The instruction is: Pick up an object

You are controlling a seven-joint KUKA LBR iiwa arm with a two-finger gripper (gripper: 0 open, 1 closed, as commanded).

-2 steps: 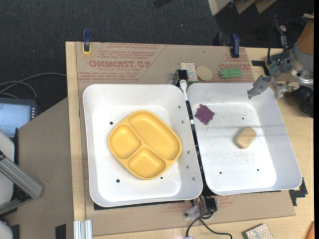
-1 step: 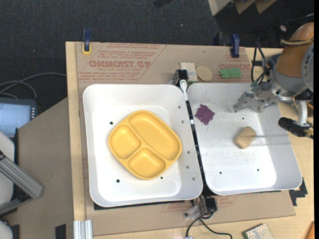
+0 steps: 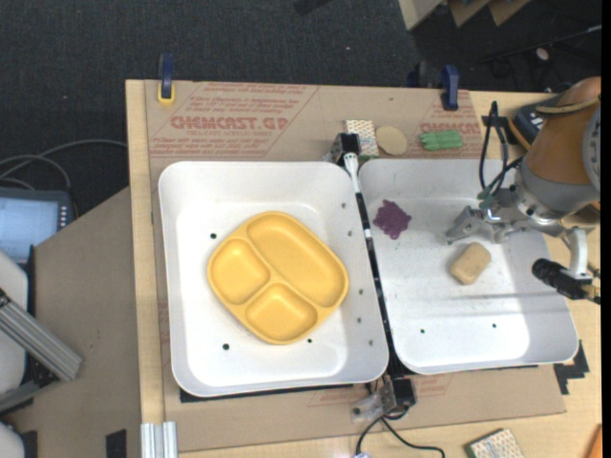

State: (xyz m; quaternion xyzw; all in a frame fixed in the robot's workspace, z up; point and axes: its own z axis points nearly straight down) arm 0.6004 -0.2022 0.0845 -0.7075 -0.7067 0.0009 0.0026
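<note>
Reaching in from the right side: the grey arm (image 3: 561, 165) with its orange band, stretched over the right bin (image 3: 506, 337). Hanging low at the end of it, near the back of that bin, the gripper (image 3: 480, 225). Jaws spread apart, with nothing between them. Holding nothing at all.

Lying just in front of the gripper, on the white floor of the right bin: a small tan lump (image 3: 470, 262). Close to the fingertips, but whether touching them, hard to tell. Sitting a little way off to the left, near the wall between the two bins, a purple scrap (image 3: 391, 218), flat on the bin floor and well clear of the gripper.

Resting in the middle of the left bin (image 3: 191, 342): a yellow plate (image 3: 277, 277) with three hollows, turned at a slant.

Behind the bins, out on the brown bench (image 3: 239, 117): a round tan disc (image 3: 390, 140) and, beside it to the right, a small green thing (image 3: 441, 141). Clipped onto the far edge of the bench, two blue clamps (image 3: 167, 74), one near each end.
</note>
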